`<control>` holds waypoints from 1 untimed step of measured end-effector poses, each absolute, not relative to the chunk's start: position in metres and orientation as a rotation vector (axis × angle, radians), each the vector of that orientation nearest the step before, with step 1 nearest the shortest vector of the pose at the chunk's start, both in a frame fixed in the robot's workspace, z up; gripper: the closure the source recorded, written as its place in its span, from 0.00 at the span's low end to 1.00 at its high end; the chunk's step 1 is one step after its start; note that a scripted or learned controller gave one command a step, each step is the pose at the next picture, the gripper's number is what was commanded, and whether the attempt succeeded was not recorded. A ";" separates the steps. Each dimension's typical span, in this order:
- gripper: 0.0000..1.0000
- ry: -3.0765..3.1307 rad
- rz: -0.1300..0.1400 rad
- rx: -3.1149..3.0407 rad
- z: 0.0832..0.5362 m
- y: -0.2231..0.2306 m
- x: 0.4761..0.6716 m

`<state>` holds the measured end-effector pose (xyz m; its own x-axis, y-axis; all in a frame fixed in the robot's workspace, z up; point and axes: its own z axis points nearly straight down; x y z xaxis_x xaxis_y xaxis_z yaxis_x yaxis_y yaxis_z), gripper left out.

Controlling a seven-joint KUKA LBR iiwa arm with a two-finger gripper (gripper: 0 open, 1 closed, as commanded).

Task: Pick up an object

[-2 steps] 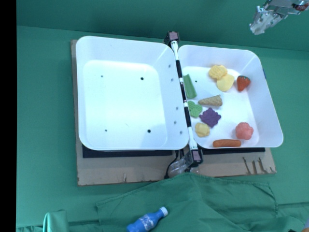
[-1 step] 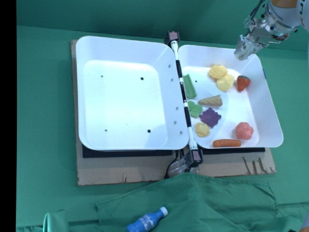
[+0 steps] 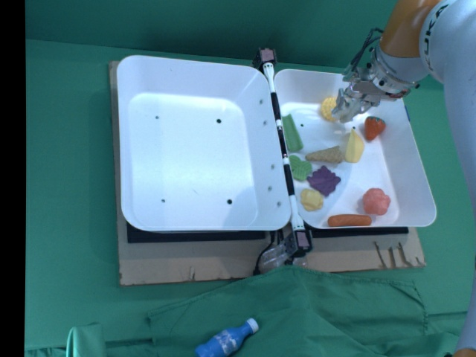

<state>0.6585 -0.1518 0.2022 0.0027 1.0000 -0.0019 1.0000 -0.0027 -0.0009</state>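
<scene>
Hovering pincer (image 3: 345,111) partly hides a yellow toy (image 3: 328,108), grip state unclear

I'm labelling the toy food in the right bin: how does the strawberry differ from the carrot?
The strawberry is red, short and plump; the carrot is orange, long and thin. The strawberry lies by the bin's far right wall beside the gripper; the carrot lies along the near rim. Both lie in the right bin.
</scene>
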 end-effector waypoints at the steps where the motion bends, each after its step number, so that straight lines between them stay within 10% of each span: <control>1: 1.00 2.209 0.009 2.218 0.272 -0.158 0.653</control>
